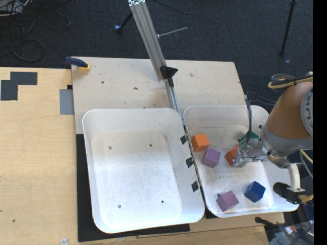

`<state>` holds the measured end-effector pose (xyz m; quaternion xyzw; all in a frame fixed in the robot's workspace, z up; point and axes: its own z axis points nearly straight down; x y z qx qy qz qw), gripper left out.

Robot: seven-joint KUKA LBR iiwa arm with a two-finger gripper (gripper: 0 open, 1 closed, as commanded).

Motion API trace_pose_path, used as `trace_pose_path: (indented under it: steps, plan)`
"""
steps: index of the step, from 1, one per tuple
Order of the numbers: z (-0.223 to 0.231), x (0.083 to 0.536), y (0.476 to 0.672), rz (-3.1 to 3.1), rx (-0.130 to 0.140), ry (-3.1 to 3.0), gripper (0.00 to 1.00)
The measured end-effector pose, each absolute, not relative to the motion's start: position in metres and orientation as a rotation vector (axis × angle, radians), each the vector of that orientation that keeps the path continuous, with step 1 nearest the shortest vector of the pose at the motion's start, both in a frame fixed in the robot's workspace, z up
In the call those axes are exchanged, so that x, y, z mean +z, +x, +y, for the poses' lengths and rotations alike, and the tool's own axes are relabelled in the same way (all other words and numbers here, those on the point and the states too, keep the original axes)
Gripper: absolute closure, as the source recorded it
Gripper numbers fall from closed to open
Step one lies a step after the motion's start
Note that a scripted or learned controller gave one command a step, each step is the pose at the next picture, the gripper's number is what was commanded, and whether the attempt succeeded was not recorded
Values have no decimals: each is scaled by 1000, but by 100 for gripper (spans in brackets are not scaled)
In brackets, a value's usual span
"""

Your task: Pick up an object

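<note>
The small red-orange block (231, 156) is met by the jaws, state unclear; light, rigid, best taken across flat sides.

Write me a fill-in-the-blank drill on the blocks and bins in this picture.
1. All the blocks lie in the ___ bin.
2. The orange block touches a ___ block.
3. The block nearest the blue block is ___.
4. The gripper sits beside a ___ block.

Missing words: right; purple; purple; red
</note>
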<state>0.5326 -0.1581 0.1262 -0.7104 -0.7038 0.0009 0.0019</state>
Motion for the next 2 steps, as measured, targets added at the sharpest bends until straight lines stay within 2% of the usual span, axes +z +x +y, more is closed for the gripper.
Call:
trace_pose_path:
  steps: [2]
  plan:
    - [-168,227,520,-2214,-1,-2232,100]
